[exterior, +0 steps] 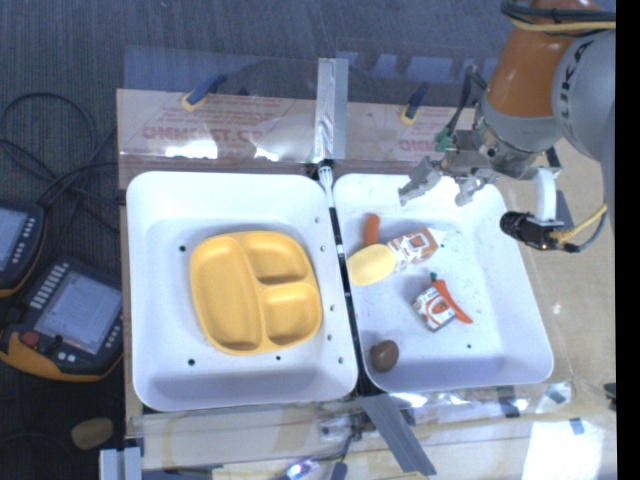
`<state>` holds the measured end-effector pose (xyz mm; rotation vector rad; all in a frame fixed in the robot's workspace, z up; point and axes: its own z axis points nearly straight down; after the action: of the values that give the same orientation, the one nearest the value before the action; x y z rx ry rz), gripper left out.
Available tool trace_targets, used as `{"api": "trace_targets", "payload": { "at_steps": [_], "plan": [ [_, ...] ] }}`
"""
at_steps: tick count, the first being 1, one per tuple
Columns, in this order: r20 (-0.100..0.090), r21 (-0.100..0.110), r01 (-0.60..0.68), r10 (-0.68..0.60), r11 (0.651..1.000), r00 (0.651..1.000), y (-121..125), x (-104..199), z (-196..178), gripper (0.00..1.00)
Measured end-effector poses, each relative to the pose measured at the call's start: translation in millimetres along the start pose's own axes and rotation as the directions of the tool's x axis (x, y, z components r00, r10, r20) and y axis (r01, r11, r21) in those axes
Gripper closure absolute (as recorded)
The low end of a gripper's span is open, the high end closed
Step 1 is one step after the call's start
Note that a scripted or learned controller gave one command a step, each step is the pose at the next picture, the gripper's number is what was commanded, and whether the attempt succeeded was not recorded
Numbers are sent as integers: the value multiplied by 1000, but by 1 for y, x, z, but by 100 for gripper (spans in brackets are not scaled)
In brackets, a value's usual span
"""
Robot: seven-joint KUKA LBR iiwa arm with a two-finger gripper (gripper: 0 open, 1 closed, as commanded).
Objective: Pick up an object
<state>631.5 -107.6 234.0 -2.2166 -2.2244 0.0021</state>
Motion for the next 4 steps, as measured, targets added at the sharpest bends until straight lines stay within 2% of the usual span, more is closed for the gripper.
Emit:
{"api": "trace_targets", "payload": {
  "at_steps": [1,2,3,4],
  "plan": [
    [13,-18,453,-452,892,892,-5,-25,110,0],
    [4,-13,258,-258,966,966,-3,-23,145,0],
    [3,-9,-9,9,1000,1000,40,-7,146,0],
    [2,-9,78,-78,997,997,-46,-3,144,0]
  ]
}}
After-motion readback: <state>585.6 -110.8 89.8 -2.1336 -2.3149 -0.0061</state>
